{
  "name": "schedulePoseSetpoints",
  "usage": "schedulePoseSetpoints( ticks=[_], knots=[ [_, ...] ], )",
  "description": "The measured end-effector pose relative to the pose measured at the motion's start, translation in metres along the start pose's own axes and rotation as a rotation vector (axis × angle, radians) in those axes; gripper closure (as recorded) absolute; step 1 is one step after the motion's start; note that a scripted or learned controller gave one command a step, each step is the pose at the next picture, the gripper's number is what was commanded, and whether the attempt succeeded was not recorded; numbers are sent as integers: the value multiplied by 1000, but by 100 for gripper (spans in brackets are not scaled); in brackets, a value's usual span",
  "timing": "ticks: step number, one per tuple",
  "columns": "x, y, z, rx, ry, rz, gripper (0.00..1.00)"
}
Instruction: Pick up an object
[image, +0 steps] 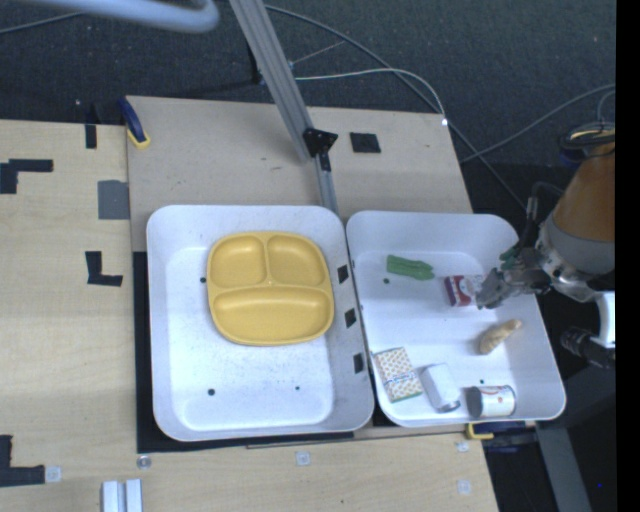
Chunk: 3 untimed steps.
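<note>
My gripper hangs over the right side of the right bin, reaching in from the right. Its tips are just beside a small red-and-white packet, on the packet's right. A green object lies to the upper left of the packet. A tan, bread-like piece lies just below the gripper. Near the bin's front lie a patterned square packet, a grey-white piece and a small white can. Nothing shows between the fingers.
The left bin holds a yellow divided plate. A slanted metal pole runs down to the bench behind the bins. Cables lie across the dark floor at the back right.
</note>
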<state>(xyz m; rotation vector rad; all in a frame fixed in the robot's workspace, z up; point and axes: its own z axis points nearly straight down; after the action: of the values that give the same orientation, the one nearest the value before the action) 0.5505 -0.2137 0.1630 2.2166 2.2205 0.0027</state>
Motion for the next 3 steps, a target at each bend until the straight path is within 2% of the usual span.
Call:
schedulePoseSetpoints(
  ticks=[1,2,3],
  knots=[
    [-6,6,-60,-1,-1,0,100],
    [-5,-2,-117,0,0,0,100],
    [40,-15,-110,6,2,-2,100]
  ],
)
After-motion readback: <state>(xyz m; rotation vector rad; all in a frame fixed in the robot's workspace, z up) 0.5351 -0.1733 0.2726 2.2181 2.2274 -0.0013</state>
